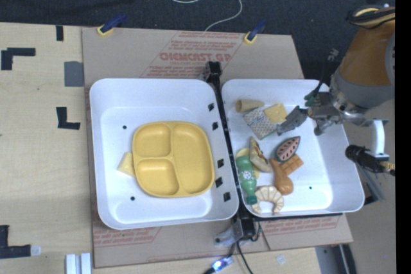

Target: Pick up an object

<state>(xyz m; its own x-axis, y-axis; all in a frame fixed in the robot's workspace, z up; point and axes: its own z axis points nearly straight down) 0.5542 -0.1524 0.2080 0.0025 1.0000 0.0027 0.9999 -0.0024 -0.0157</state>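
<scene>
The tabletop [38, 138] carries two white bins. The left bin [109, 157] holds a yellow divided plate [173, 158] at its centre, with a pale wedge [124, 164] peeping out from under the plate at nine o'clock. The right bin [334, 170] holds the small toys, crowded toward its nine o'clock side. The arm [366, 67] enters from three o'clock, and its gripper [302, 117] hovers low over the bin's upper middle.

Among the toys, the likeliest target is the brown oval piece [288, 149] at about seven o'clock from the gripper, near it but apart. It looks like light, rigid moulded plastic, probably smooth and a bit slippery; a pinch across its narrow width should serve. A cheese-like wedge [277, 113] lies just beside the gripper at nine o'clock, next to a grey patterned block [259, 121]. A green bottle [246, 173] and a croissant [270, 197] sit toward six o'clock.

The fingers appear spread, one dark finger [292, 120] reaching toward the wedge, with nothing between them.
</scene>
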